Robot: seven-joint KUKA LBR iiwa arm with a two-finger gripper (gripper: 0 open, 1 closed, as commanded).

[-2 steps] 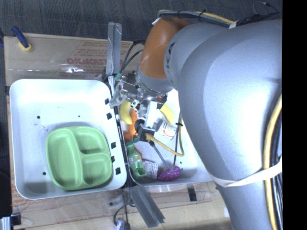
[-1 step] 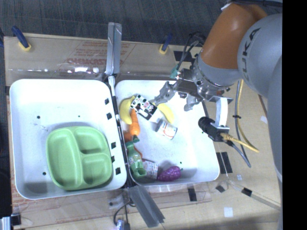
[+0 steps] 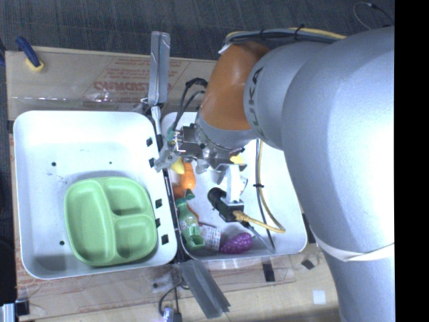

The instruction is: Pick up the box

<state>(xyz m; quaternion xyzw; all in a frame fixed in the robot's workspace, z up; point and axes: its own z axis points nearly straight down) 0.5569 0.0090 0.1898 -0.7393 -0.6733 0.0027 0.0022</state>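
My gripper [image 3: 224, 178] hangs low inside the right bin [image 3: 285, 200], under the grey arm and its orange band [image 3: 231, 92]. The arm covers most of that bin. Along the bin's left wall, beside the gripper, lie an orange carrot-like piece [image 3: 188, 178] and a small yellow piece [image 3: 177, 168]. Nearer the front are a green bottle [image 3: 189, 224], a labelled container [image 3: 209, 237] and a purple bunch of grapes [image 3: 236, 243]. I cannot make out a box among them; anything beneath the arm is hidden.
The left bin [image 3: 40, 153] holds a green divided plate [image 3: 110, 220]. A metal divider post [image 3: 159, 66] stands between the bins at the back. A yellow cable [image 3: 261, 225] loops from a black fitting [image 3: 224, 205] in the right bin.
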